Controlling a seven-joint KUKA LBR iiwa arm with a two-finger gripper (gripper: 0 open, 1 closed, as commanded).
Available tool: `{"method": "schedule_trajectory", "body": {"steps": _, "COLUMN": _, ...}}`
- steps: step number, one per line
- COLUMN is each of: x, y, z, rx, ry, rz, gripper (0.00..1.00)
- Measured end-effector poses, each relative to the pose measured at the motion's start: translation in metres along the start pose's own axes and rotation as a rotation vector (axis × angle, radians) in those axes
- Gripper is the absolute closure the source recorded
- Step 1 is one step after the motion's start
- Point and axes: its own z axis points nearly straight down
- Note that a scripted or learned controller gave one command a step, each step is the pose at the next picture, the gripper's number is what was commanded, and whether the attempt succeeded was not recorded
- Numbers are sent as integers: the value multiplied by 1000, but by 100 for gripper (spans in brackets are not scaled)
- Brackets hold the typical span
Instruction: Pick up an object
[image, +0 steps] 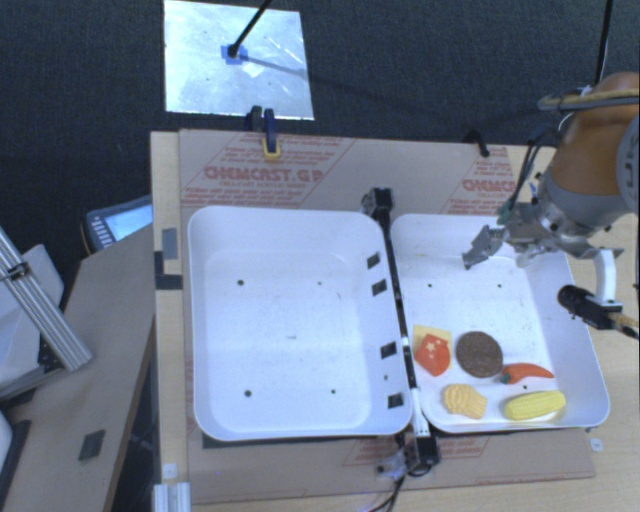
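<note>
My gripper (503, 252) hangs over the far part of the right bin (462, 305), open, with nothing between its two grey fingers (479, 249). The toys lie well in front of it, at the near end of that bin. There is a yellow and red wedge (432, 350), a brown round disc (480, 353), a red chili pepper (527, 373), a yellow corn cob (533, 405) and a ridged yellow piece (465, 401). The wedge and the disc lie side by side, close together.
The left bin (290, 320) sits beside the right one, with black clips (385, 290) along the shared rim. Both rest on a cardboard sheet (300, 170). A black fixture (590, 305) sticks over the right bin's right rim. A shiny plate (238, 58) lies at the back.
</note>
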Motion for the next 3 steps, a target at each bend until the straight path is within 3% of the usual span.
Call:
{"method": "schedule_trajectory", "body": {"steps": 1, "x": -54, "y": -43, "z": 112, "rx": 12, "ry": 0, "rz": 8, "gripper": 0}}
{"method": "schedule_trajectory", "body": {"steps": 2, "x": -51, "y": -37, "z": 95, "rx": -3, "ry": -2, "rz": 1, "gripper": 100}}
{"method": "schedule_trajectory", "body": {"steps": 3, "x": 11, "y": 15, "z": 41, "rx": -9, "ry": 1, "rz": -9, "gripper": 100}}
